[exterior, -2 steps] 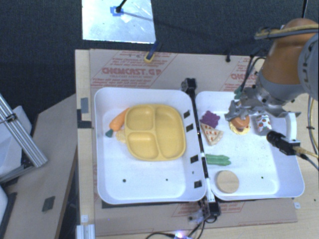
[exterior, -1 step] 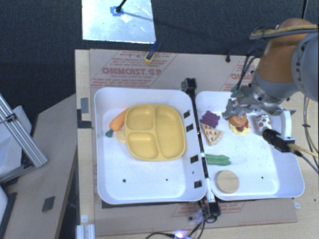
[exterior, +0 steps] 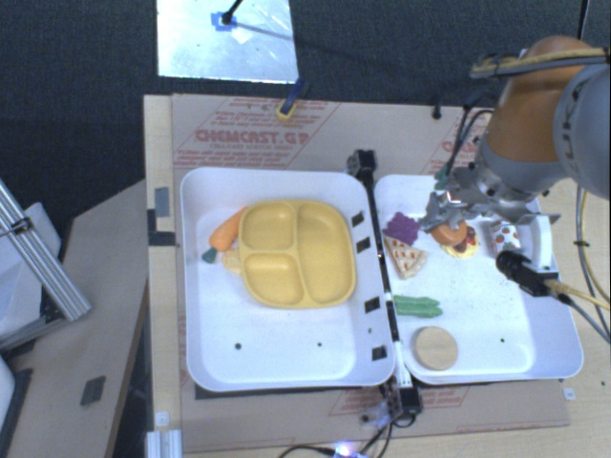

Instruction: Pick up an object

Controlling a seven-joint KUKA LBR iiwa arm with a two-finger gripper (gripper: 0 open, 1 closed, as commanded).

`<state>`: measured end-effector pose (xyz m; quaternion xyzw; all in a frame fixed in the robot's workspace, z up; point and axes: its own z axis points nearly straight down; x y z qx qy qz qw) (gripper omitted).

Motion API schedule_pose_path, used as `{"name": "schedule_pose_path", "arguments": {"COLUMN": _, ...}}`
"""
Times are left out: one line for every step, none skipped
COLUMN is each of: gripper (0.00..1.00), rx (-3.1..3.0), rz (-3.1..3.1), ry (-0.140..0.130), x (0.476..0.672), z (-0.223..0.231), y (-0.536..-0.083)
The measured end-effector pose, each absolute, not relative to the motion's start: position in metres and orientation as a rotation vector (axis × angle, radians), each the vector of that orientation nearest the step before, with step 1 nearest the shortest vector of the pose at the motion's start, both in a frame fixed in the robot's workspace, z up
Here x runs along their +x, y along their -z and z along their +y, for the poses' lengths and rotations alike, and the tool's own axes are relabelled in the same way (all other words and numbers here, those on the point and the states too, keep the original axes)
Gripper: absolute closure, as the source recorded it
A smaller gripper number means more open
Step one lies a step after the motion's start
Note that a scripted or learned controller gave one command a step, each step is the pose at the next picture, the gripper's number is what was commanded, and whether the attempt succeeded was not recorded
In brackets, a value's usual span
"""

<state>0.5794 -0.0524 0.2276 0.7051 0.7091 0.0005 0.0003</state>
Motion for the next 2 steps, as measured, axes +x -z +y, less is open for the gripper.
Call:
{"name": "schedule_pose_path", "arguments": {"gripper": 1.0, "rx": 2.218, "rz": 2.222, "ry": -0.002, "x": 0.587, "z": -0.063, "y": -0.234}}
{"name": "schedule_pose_path", "arguments": {"gripper": 1.0, "rx": 2.214, "rz": 2.225, "ry": -0.001, "x": 0.597, "z": -0.062, "y": -0.223}}
